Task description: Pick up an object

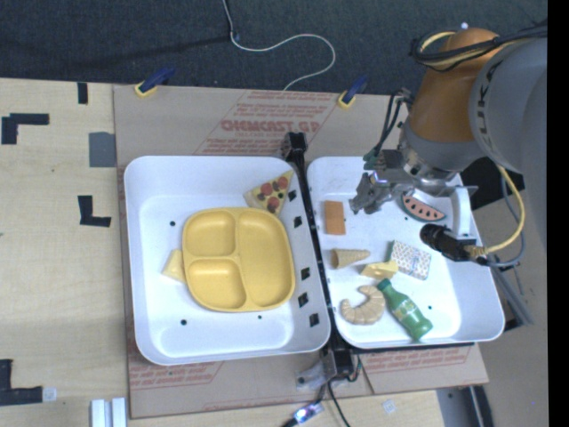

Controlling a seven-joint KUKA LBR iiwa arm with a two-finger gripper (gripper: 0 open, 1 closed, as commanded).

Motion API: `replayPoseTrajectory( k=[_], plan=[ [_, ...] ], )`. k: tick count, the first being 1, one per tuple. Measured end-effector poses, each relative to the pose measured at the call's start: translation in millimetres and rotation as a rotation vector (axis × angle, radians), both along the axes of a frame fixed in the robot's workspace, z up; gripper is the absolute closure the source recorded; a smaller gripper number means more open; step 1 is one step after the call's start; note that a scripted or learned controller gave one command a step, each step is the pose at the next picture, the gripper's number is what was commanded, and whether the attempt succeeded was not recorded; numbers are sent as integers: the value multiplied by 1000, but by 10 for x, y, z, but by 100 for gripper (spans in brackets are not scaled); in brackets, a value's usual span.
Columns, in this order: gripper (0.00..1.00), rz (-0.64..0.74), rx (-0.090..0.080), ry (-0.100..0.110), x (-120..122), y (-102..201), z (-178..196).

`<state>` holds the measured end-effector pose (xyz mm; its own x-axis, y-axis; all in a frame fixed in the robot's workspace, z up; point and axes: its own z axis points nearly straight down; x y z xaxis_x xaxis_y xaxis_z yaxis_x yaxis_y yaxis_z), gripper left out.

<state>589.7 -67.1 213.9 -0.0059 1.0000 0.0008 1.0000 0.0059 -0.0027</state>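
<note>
The gripper [367, 198] hangs over the far part of the right bin [471, 323], fingers spread with nothing between them. Just left lies an orange block [333, 217]; nearer sit a cone [349, 257], croissant [363, 305] and green bottle [404, 309].

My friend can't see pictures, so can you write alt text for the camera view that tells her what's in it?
A grey and orange robot arm's gripper hovers over the right white bin, which holds toy food: a green bottle, croissant, ice cream cone and watermelon slice. The left bin holds a yellow divided plate and a pizza slice.
</note>
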Motion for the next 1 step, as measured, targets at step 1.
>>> replayPoseTrajectory(
  k=[1],
  plan=[
    [100, -4, 0, -3, -15, -28, 203]
  ],
)
